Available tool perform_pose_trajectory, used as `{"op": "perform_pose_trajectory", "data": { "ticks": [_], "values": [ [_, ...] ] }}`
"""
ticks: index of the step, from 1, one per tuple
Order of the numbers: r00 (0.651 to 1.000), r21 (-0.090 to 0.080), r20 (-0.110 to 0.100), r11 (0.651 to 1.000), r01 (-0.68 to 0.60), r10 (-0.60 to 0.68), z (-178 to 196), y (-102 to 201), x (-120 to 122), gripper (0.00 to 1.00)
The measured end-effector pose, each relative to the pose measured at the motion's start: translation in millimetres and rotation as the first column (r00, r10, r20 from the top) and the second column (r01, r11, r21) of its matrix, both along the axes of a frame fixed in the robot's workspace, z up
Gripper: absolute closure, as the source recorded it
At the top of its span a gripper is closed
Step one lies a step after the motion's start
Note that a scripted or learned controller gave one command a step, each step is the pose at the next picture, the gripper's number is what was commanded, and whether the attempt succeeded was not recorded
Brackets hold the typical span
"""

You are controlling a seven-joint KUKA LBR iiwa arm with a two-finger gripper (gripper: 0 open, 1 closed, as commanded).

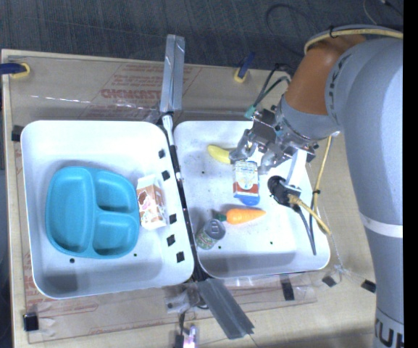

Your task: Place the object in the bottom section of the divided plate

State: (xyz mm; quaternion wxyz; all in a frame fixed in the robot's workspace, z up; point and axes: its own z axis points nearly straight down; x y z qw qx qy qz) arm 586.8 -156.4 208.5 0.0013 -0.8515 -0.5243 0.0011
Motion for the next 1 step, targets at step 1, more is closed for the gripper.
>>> {"op": "perform_pose_trajectory", "data": {
  "ticks": [1],
  "values": [
    [0.984,-0.001,0.003,0.984,-0.178,0.178,7.2,51.8,29.0,1.00]
  ]
}}
